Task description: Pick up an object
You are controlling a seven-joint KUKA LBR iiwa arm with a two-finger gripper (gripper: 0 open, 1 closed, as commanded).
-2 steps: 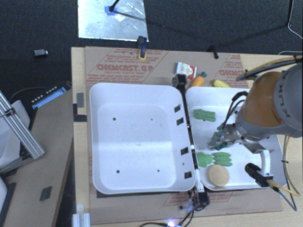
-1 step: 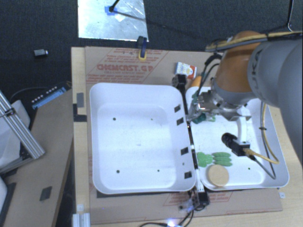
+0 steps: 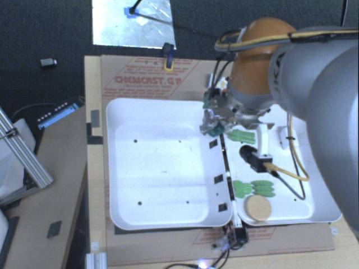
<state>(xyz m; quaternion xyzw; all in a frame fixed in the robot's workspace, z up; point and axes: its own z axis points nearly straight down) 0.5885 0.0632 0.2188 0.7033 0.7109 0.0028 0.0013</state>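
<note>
Bins sit side by side on the bench, the left bin point(image 3: 157, 167) first, then the right bin point(image 3: 297, 209), which holds every candidate object. The gripper point(image 3: 213, 126) hangs low at the right bin's far-left corner, close against the wall shared by the two bins. Whether it is released or clenched I cannot tell, and nothing visibly sits in it. Just right of it lies a pale green piece point(image 3: 242, 135). Nearer the camera lie a darker green cluster point(image 3: 255, 188) and, touching its near edge, a tan disc point(image 3: 258, 208). This looks like the approach step. The next move probably calls for a small shift right over the pale green piece before gripping.
</note>
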